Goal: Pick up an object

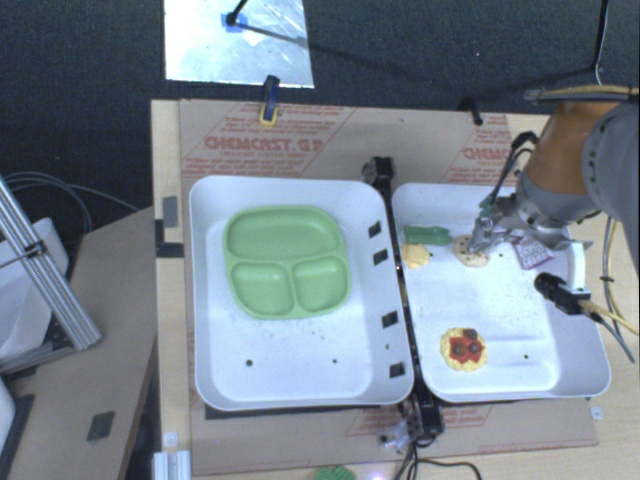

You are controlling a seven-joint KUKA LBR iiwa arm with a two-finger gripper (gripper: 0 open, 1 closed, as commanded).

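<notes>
The gripper [482, 236] hangs directly over a small tan cookie [470, 255] near the right bin's [520, 373] far edge; finger state cannot be told (approach stage, apparently). Next: descend and close squarely.

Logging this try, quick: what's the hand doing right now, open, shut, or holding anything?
Hand: down over the small round tan piece in the right bin; open or shut cannot be told.
</notes>
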